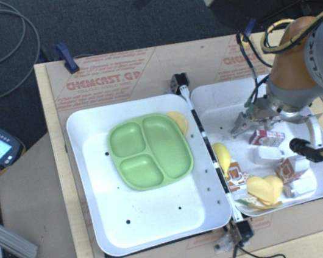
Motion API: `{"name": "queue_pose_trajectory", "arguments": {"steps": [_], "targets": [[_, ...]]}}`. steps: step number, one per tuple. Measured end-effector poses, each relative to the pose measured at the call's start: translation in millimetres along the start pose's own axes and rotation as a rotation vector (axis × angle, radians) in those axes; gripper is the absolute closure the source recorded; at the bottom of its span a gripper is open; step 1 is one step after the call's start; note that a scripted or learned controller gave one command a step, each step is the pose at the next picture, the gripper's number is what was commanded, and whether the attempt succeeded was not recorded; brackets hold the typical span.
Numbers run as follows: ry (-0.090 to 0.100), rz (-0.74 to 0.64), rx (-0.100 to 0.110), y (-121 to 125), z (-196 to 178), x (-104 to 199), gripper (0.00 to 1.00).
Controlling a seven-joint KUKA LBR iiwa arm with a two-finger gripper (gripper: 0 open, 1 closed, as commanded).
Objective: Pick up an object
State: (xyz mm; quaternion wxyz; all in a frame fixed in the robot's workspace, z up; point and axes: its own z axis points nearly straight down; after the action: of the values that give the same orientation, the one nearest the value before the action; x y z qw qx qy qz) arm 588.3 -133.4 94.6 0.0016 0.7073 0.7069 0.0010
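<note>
While the gripper (255,120) hangs low over the right bin (219,104), fingers spread wide with nothing between them, you're in the approach step by my read, with no grasp made yet. Your likeliest target is the packet (266,136), red and white, lying near the bin's middle at the gripper's 5 o'clock, close under the tips.

It looks flat, thin and crinkly, tilted a little, so there's little height to bite on. The next move calls for a shift toward 5 o'clock to centre over it, then a drop straight down until the tips straddle its short side, then a close.

Mind the crowding. A white block (271,152) sits just beside the packet at its 6 o'clock, and a finger could land on it. The banana (222,156) lies at the bin's 9 o'clock against the wall, well clear of your line. The green plate (150,150) in the left bin (165,220) plays no part here.
</note>
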Motion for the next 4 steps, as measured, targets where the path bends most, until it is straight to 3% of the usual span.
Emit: {"name": "queue_pose_trajectory", "arguments": {"steps": [1,2,3,4], "targets": [[0.001,0.000,0.006,-29,10,-17,0.00],[-0.001,0.000,0.002,0,-37,-82,0.00],[-0.004,-0.001,-0.006,12,5,-33,0.00],[-0.008,-0.002,-0.013,14,-6,-34,1.00]]}}
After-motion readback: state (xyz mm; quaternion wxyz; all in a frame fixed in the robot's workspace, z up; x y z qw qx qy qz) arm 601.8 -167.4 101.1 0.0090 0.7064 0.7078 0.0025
